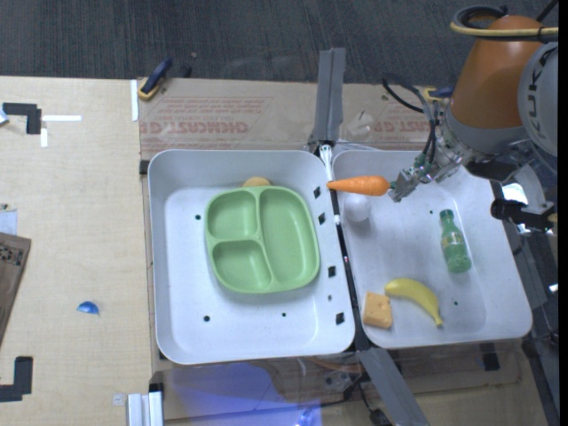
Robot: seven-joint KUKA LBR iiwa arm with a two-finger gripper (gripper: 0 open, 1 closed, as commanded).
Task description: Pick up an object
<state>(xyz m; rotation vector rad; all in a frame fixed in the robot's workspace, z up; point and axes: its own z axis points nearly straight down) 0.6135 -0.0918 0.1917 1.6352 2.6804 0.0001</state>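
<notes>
The pincer grips the long orange plastic carrot by its end, at nine o'clock, above the ridge between the shallow white bins. Such an off-centre hold could let it swing loose and drop.

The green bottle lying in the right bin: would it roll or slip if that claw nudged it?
Probably. The green bottle lies on its side on the smooth white bin floor, so its round body could roll sideways. It looks like glossy plastic, likely light and somewhat slippery.
</notes>
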